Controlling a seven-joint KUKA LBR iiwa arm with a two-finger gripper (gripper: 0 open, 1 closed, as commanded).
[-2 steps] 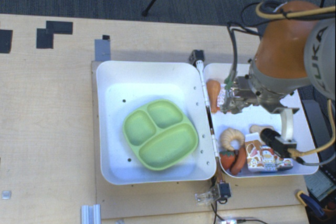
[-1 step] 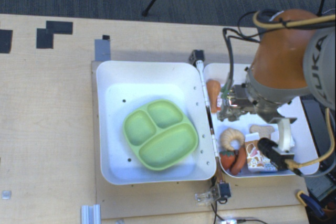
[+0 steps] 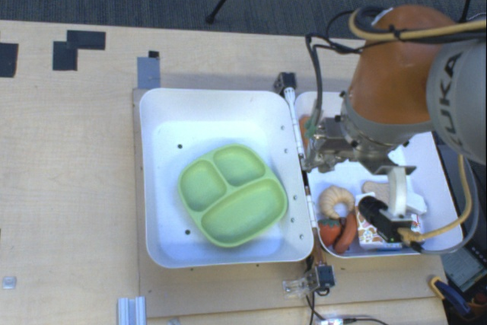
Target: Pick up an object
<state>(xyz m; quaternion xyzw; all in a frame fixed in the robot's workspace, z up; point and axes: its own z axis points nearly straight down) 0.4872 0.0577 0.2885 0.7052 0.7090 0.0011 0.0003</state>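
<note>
My gripper (image 3: 323, 154) hangs low over the left side of the right bin (image 3: 445, 186), close to the wall shared with the left bin. Just in front of it lies a tan ring-shaped pastry (image 3: 335, 202). A red and orange vegetable-like toy (image 3: 342, 234) sits at the bin's front left corner, next to a small white and red box (image 3: 372, 237). A pale tan piece (image 3: 374, 186) lies right of the pastry. A bit of an orange thing (image 3: 304, 125) peeks out behind the gripper, mostly hidden by it.
The left bin (image 3: 163, 164) holds a green divided plate (image 3: 232, 195) with three compartments. The arm's wrist and orange band (image 3: 396, 72) cover the back half of the right bin. Clamps stand at the bins' shared wall, back (image 3: 287, 81) and front (image 3: 319, 276).
</note>
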